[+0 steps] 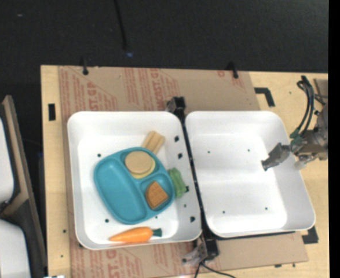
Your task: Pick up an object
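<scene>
The tool (272, 157) hangs over the right bin (239, 213) (fingers' spread: cannot tell), well apart from the blue tray (120, 193).

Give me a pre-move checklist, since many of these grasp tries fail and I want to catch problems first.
1. Graspable things present: ok; orange plastic carrot, blue divided plastic tray, tan wooden block, green piece lie in the left white bin.
2. Carrot free of neighbours: ok, apart from the tray.
3. Two-finger gripper over a target: not ok; it is over the right white bin.
4. Gripper holding anything: cannot tell.
5. Tray holds round tan piece and brown square piece: ok.
</scene>
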You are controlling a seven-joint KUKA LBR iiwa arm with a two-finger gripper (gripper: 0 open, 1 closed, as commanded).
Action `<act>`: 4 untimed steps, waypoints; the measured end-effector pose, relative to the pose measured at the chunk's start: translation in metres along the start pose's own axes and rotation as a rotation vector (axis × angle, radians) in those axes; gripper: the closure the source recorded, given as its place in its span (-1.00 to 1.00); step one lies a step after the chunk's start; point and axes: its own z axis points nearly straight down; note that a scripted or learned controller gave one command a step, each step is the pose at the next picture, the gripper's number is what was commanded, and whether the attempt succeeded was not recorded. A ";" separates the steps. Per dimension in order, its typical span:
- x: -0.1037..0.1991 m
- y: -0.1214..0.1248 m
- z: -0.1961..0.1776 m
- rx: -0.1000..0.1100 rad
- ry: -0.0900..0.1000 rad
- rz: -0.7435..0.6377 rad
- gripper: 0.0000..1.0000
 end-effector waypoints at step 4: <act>0.008 0.001 0.167 0.000 0.001 -0.001 -1.00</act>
